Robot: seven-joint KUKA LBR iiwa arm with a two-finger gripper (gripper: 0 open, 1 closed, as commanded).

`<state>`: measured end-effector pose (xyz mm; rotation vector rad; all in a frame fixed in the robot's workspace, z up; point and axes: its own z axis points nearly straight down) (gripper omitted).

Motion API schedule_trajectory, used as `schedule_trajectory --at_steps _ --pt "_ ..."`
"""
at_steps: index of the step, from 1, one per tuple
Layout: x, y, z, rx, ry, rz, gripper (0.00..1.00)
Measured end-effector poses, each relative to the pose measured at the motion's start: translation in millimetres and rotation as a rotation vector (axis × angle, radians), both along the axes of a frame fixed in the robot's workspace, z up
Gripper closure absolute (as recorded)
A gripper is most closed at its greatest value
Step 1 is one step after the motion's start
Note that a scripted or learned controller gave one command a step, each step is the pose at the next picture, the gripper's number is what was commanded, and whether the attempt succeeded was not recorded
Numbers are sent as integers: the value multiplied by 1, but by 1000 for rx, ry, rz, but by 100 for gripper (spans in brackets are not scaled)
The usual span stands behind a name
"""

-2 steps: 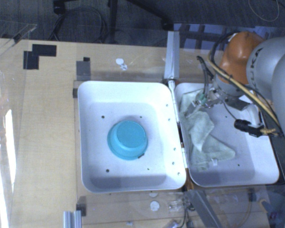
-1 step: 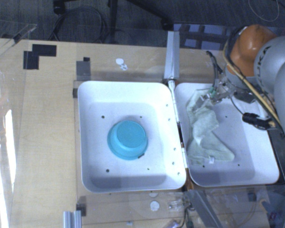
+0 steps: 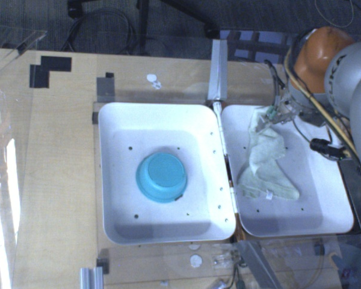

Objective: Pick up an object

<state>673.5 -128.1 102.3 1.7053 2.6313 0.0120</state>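
A pale green-white cloth (image 3: 266, 167) lies in the right bin (image 3: 325, 215). Its upper end is drawn up into a narrow peak at the bin's far side. My gripper (image 3: 272, 117) sits at that peak, shut on the cloth's top corner, which shows between its fingers. The lower part of the cloth still spreads on the bin floor. A round blue bowl (image 3: 162, 176) rests upside down in the middle of the left bin (image 3: 120, 137), far from the gripper.
The arm's grey body and orange band (image 3: 317, 53) hang over the right bin's far right corner, with cables (image 3: 325, 146) trailing along its right wall. A metal divider post (image 3: 217, 71) stands behind the seam between the bins.
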Motion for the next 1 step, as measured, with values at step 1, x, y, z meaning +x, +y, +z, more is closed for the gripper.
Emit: schedule_trajectory --at_steps 1 --pt "-3 3 115 -5 0 39 100"
